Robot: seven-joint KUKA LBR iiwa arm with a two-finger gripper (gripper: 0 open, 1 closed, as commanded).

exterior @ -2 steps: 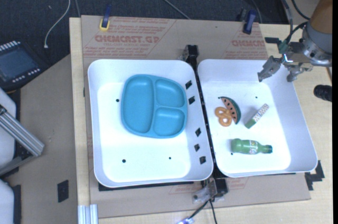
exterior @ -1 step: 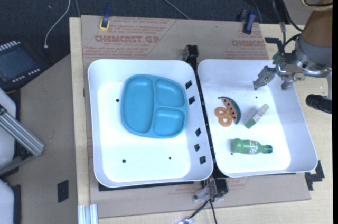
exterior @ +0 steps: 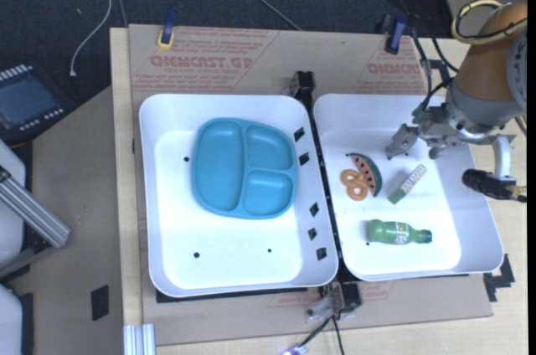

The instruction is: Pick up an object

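Note:
The right bin (exterior: 469,219) holds an orange pretzel (exterior: 355,183), a watermelon slice (exterior: 370,167) against it, a small grey bar (exterior: 408,182) and a green bottle (exterior: 399,233) lying on its side. My gripper (exterior: 417,147) hangs over the back of this bin, just above and behind the grey bar. Its two fingers stand apart, open, with nothing between them. The grey arm with its orange band (exterior: 484,64) comes in from the right.
A blue divided plate (exterior: 244,167) lies in the left bin (exterior: 167,236). A black divider with clips (exterior: 311,177) runs between the bins. Blue clamps (exterior: 394,33) and cables sit at the bench's back edge.

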